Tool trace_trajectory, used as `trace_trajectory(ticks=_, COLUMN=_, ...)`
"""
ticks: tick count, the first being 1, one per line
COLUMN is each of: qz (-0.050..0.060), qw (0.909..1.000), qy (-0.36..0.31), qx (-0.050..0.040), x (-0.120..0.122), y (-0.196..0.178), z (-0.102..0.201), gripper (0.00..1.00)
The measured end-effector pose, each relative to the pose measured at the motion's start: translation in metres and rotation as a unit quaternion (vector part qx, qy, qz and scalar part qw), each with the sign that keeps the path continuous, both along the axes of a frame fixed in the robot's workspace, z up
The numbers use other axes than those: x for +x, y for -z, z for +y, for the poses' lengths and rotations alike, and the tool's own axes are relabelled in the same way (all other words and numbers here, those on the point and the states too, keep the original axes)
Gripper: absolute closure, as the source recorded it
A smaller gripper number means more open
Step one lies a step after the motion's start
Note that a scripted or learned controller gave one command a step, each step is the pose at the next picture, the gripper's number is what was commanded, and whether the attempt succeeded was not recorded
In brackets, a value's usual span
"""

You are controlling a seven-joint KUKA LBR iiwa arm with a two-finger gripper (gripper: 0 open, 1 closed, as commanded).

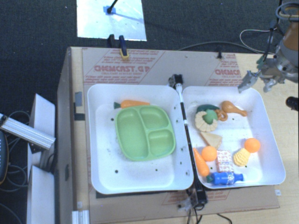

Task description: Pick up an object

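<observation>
We find the gripper (258, 81) above the far right corner of the right bin (275, 164), its fingers (246, 81) spread apart and clamped on nothing. The pick candidates lie in that bin: an orange ball (252, 145), a toy carrot (201, 162), a blue bottle (225, 177) and a bread slice (211, 137). We judge all to be light, rigid plastic toys, smooth and prone to slip; the ball may roll. We recommend closing across the carrot's mid-body or the bottle's barrel, not the tapered ends
</observation>
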State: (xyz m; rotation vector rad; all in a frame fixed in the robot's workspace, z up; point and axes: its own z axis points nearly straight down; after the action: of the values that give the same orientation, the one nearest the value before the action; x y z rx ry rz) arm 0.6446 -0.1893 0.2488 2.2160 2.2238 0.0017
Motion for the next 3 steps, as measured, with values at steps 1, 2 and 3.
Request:
trace_trajectory(ticks=1, qz=0.003, qw=1.0, qy=0.001, qx=0.001, x=-0.062, y=0.158, z=0.057, gripper=0.0)
trace_trajectory(ticks=2, qz=-0.003, qw=1.0, qy=0.001, qx=-0.0015, x=-0.018, y=0.162, z=0.093, gripper=0.0)
trace_trajectory(ticks=3, qz=-0.001, qw=1.0, qy=0.0, qx=-0.0003, x=-0.018, y=0.153, z=0.094, gripper=1.0)
